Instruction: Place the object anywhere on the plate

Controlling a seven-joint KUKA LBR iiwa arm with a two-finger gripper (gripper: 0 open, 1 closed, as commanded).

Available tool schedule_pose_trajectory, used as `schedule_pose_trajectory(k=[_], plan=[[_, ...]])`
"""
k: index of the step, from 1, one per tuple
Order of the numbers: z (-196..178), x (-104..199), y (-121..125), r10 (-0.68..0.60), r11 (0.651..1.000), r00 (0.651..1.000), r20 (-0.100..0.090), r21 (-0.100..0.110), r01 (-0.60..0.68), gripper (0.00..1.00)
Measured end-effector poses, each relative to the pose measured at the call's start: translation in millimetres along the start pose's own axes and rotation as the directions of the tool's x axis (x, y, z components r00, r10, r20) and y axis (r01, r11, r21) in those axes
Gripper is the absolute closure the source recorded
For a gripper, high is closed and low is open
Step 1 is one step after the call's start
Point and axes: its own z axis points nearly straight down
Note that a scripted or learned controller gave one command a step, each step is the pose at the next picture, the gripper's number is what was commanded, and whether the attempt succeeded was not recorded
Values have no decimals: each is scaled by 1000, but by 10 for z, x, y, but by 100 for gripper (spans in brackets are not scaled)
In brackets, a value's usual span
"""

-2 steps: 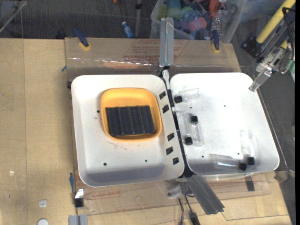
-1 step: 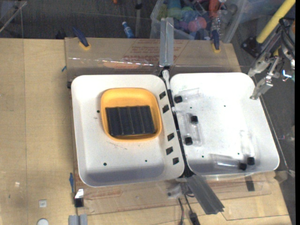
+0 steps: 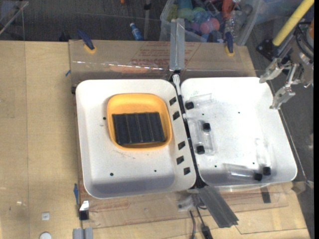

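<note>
Two white bins (image 3: 94, 178) sit on the worktop; that stiff, light-looking dark ridged block (image 3: 138, 128) already lies on the orange plate (image 3: 115, 103), best gripped across its short sides, while the pincer (image 3: 286, 86) hangs apart, grip unclear.

Left bin (image 3: 94, 173): dark ridged block (image 3: 138, 128) covers the yellow plate (image 3: 115, 106); margins free. Right bin (image 3: 239, 108): clear pieces along its left and front edges; far-right corner open.
</note>
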Motion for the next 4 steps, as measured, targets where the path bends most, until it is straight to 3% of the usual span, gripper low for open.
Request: schedule_pose_trajectory(k=[1, 2, 3, 4], plan=[[213, -113, 0, -352, 936, 936, 2, 1, 352, 0], [111, -117, -2, -629, 778, 778, 4, 4, 629, 0], [93, -113, -6, -879, 478, 478, 3, 3, 878, 0], [222, -109, 4, -984, 180, 180, 2, -1, 984, 0]])
